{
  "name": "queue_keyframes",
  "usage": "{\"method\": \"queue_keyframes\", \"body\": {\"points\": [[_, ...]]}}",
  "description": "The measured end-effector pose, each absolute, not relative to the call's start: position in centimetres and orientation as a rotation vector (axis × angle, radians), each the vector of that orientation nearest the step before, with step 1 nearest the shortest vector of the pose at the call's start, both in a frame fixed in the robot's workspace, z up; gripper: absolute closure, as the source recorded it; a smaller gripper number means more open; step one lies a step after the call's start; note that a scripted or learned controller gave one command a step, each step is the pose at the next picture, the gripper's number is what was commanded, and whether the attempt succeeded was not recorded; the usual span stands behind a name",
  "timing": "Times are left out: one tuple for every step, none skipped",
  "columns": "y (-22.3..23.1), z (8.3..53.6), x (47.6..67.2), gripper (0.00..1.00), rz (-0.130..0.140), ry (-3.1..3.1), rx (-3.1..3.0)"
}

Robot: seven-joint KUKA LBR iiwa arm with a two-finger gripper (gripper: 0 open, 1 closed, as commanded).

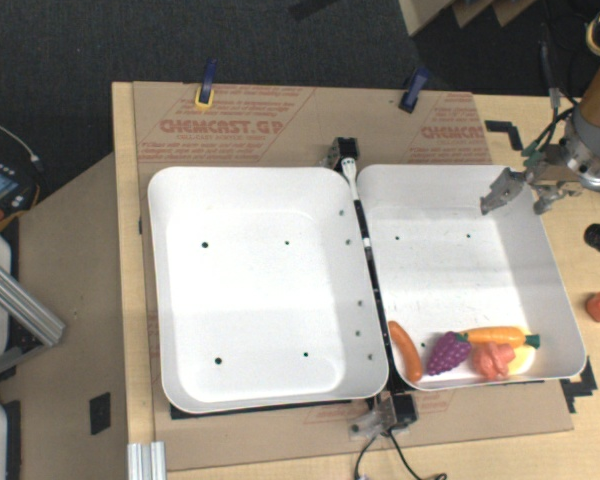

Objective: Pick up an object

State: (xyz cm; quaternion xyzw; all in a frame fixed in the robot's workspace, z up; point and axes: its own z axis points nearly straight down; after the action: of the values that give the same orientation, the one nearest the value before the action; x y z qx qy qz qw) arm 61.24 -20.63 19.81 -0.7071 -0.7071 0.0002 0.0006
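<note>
White bins lie side by side on a cardboard-covered bench, toys heaped in one corner.

Plastic food sits along the near edge of the right bin [460,258]: a sausage [405,351] leaning against the left wall, purple grapes [447,352] just beside it, then a carrot [497,336] lying across a pink piece [492,362] (its shape is hard to make out). The left bin [260,288] shows four dark dots on its floor. The gripper [523,190] hangs over the right bin's far right corner, well apart from the toys, its fingers spread and holding nothing.
</note>
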Motion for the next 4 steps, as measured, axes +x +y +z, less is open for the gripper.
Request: {"method": "queue_keyframes", "body": {"points": [[-20.0,23.1,54.6,0.0,0.001,-2.217,-2.222],[-16.4,27.9,47.6,0.0,-0.001,-2.22,-2.218],[-13.0,38.6,48.1,0.0,-0.013,-2.237,-2.223],[-8.5,49.6,48.0,0.0,-0.016,-2.238,-2.223]]}}
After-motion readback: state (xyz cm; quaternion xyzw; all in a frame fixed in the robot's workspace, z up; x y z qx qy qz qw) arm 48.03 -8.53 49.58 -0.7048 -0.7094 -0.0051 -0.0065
